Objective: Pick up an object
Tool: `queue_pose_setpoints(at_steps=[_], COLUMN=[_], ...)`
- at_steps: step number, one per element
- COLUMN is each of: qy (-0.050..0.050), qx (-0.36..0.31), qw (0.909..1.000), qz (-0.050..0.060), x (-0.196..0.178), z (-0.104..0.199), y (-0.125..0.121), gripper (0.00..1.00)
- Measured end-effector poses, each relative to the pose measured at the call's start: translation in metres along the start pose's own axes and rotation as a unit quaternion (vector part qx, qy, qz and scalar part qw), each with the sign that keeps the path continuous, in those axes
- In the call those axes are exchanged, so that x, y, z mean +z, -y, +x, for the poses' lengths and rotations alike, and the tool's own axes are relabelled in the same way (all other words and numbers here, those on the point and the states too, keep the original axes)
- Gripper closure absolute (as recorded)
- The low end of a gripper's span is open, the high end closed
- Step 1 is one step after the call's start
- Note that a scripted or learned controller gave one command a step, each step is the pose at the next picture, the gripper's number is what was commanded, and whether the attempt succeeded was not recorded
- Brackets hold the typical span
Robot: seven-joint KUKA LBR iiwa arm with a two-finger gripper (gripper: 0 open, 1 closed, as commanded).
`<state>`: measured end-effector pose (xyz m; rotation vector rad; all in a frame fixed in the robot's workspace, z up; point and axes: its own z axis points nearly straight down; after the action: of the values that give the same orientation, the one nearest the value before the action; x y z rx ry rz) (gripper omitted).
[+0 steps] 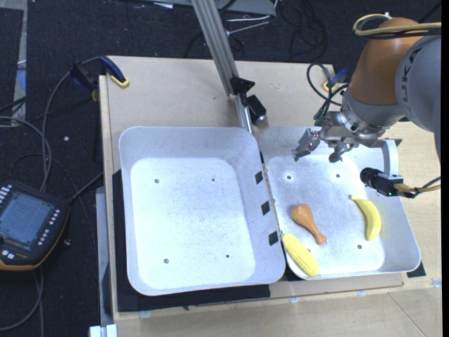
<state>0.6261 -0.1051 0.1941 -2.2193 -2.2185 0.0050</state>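
Three toy foods lie in the right bin (393, 258). An orange drumstick (309, 221) rests near the bin's middle. At the front left corner sits a yellow corn cob (300, 255). A yellow banana (370, 217) lies toward the right side. My gripper (319, 151) hangs over the bin's back edge with its two dark fingers spread apart and nothing between them. It stands well behind the drumstick and apart from all three foods.
The left bin (189, 213) lies beside the right one, their rims meeting at a row of black clips (266, 206). A slanted metal pole (221, 48) rises behind the bins. A black cable plug (375, 181) hangs below the wrist, above the banana.
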Motion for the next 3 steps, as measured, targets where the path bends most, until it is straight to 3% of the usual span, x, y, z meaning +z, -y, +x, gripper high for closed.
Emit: queue_pose_setpoints(at_steps=[2,3], qy=[0.000,0.000], qx=[0.000,0.000], qw=[1.0000,1.0000], qz=[0.000,-0.002], x=[0.095,0.083], z=[0.002,0.001], y=[0.004,0.003], gripper=[0.00,1.00])
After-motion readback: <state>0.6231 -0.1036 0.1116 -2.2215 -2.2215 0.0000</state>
